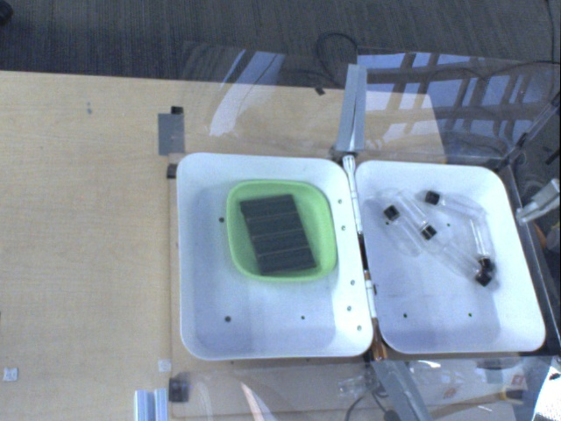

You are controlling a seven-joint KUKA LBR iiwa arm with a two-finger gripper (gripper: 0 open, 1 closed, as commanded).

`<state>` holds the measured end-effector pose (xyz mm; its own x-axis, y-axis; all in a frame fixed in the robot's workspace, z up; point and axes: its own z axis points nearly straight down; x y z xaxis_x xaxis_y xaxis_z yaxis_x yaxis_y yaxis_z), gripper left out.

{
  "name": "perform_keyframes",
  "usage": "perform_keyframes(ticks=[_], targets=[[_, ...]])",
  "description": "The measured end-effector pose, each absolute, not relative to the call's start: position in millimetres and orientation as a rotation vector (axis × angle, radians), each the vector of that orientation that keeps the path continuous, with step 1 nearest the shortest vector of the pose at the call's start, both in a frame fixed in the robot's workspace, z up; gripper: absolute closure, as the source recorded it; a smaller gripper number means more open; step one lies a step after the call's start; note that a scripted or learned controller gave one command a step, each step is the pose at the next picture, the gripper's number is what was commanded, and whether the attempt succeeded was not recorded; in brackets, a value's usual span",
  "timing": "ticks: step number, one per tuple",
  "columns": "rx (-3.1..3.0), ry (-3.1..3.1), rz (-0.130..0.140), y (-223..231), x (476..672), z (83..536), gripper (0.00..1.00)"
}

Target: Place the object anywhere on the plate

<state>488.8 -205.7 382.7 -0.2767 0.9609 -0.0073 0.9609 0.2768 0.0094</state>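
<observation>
A green square plate (324, 235) sits in the left bin (263, 323), toward its back. A dark grey ribbed block (278, 233) lies flat on the plate, about at its middle. The right bin (438, 314) holds several clear plastic tubes with black caps (427, 230), scattered across its back half.
A grey metal post (352, 112) rises between the two bins at the back. A small grey bracket (171, 132) sits on the wooden bench left of the bins. Cables and frame parts lie at the right edge and along the front.
</observation>
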Motion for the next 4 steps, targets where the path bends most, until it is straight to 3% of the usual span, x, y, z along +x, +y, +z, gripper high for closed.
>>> perform_keyframes(ticks=[2,4], targets=[[1.210,2.885,0.000,-205.8,488.6,428.2,0.00],[1.187,2.894,0.001,-205.6,488.6,437.3,0.00]])
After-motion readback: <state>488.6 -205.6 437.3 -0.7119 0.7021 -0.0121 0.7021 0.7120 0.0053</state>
